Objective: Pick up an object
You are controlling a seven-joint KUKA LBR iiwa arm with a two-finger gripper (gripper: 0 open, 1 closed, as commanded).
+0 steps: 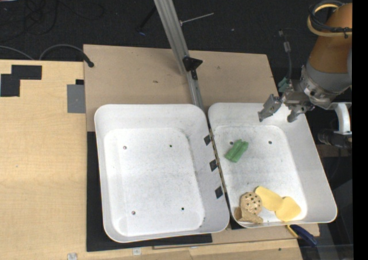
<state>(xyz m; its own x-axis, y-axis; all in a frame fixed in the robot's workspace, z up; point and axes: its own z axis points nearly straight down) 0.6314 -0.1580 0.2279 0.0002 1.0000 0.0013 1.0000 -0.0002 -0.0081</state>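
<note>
Right now the gripper point(281, 109) is hovering with its fingers spread and nothing between them over the right white bin's point(322, 181) far edge, while the small green oblong block point(236, 150) is lying below-left of it, long axis slanting diagonally.

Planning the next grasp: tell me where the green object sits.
The green object lies in the right bin, near its left wall, up-view from the yellow piece.

The arm point(330, 52) runs off the right edge; a blue thing point(303, 234) (unidentifiable) pokes out beneath the right bin point(310, 155).
</note>
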